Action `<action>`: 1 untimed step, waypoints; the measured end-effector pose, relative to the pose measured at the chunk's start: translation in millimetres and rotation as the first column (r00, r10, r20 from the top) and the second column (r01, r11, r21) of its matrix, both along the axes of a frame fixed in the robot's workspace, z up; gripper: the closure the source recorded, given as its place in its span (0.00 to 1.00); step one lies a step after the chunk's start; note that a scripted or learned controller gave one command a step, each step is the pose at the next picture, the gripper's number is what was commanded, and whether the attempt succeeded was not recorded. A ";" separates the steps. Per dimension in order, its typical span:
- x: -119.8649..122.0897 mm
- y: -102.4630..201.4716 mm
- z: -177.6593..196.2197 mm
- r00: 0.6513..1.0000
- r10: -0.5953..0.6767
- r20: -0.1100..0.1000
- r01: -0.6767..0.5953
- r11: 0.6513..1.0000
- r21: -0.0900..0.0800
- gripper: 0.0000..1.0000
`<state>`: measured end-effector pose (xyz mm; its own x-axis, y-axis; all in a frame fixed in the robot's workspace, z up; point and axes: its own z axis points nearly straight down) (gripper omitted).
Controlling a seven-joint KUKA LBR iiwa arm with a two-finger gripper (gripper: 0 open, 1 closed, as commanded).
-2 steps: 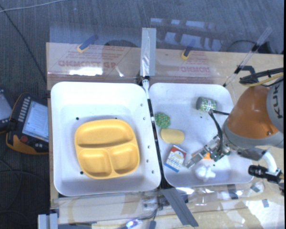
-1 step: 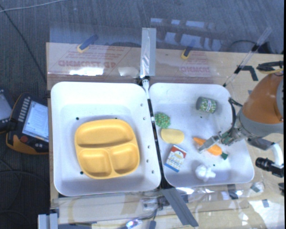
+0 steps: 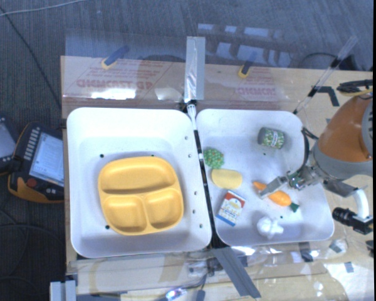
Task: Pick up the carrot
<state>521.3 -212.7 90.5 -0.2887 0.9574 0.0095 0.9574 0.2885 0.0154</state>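
**Gripper at the carrot in the right bin**

The gripper [image 3: 282, 185] sits low in the right bin [image 3: 313, 231]; whether it is apart or together is unclear. The carrot [image 3: 279, 198] lies just below it, touching. 1 yellow tray [image 3: 140, 193] rests far left.

I get bright, even light from above. Glare whitens both bins [image 3: 131, 121] and the clear front panel. Detail looks slightly soft throughout.
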 end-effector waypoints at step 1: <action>1.0 -1.5 7.6 1.000 -0.001 0.001 0.001 1.000 -0.006 1.00</action>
